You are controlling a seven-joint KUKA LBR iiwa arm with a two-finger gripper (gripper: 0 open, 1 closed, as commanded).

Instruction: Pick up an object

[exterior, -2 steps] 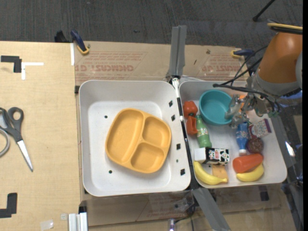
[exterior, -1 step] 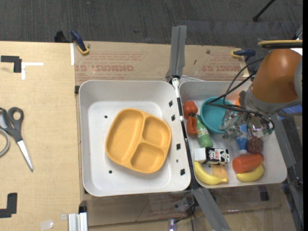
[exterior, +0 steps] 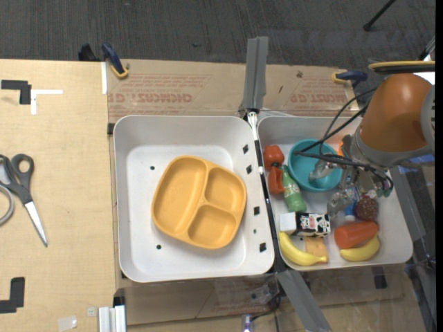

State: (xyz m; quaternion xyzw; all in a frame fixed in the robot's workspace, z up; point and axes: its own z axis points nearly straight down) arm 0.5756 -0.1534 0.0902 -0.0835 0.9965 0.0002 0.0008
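Two white bins side by side on the desk point(exterior: 55, 206); left bin point(exterior: 131, 206) containing an orange three-compartment plate point(exterior: 199, 202); right bin point(exterior: 396, 235) crowded with small objects: a teal bowl point(exterior: 304, 164), a green bottle point(exterior: 293, 196), a black-and-white carton point(exterior: 313, 223), two bananas point(exterior: 299, 250) point(exterior: 360, 253) and a red-orange piece point(exterior: 356, 234). The arm point(exterior: 394, 116) hangs over the right bin; end effector point(exterior: 349, 199) low among the objects beside the bowl, its state impossible to tell. Scissors point(exterior: 24, 189) lie at far left.

Reached in from the right, orange band point(exterior: 394, 113) uppermost, wrist pointing down. Gripper point(exterior: 346, 200) hung low at the right side, its metal parts blurred and tangled with cables.
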